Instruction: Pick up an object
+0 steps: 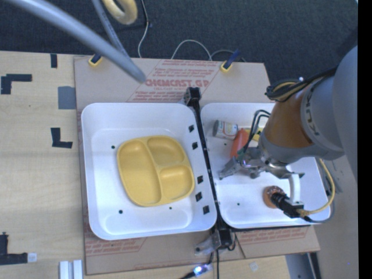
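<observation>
My gripper (231, 168) hangs low over the left part of the right bin (256, 217), its tip pointing toward the divider between the bins. Just above it lies an orange object (239, 142), partly covered by the wrist. A small clear and green packet (224, 128) rests at the bin's back left. A brown round object (271, 196) sits near the front right, beside the wrist cables. I see nothing held at the gripper's tip. A yellow divided plate (156, 170) lies in the middle of the left bin (99, 214).
The grey arm with its orange band (290, 127) covers the right bin's far right side. A black divider (200, 156) runs between the bins. Cables loop at the right bin's front right corner. A grey pole crosses the top left.
</observation>
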### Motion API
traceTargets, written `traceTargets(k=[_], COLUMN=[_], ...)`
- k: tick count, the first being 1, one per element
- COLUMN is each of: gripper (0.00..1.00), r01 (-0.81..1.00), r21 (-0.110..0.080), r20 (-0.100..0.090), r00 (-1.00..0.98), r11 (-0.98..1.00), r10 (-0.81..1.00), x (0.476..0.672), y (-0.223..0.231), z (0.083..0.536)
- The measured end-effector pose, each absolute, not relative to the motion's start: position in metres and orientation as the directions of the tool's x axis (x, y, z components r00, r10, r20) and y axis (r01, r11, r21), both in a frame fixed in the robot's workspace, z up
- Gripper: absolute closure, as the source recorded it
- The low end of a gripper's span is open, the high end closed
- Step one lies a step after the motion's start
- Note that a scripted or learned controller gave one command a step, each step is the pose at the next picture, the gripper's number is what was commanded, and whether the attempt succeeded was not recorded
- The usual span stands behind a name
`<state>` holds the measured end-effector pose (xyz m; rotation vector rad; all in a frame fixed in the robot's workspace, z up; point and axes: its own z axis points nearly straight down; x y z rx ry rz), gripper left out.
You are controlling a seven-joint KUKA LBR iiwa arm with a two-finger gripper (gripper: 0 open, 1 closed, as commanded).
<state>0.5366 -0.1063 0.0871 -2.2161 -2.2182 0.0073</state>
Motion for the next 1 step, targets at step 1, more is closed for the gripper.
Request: traceTargets(k=[1], gripper=[1.0], r01=[1.0], r21=[-0.004], r20=[0.001], r00=[-0.002], r11=[0.002], r10=[1.0], x=[0.5376], y=[-0.1056], z=[0.0998])
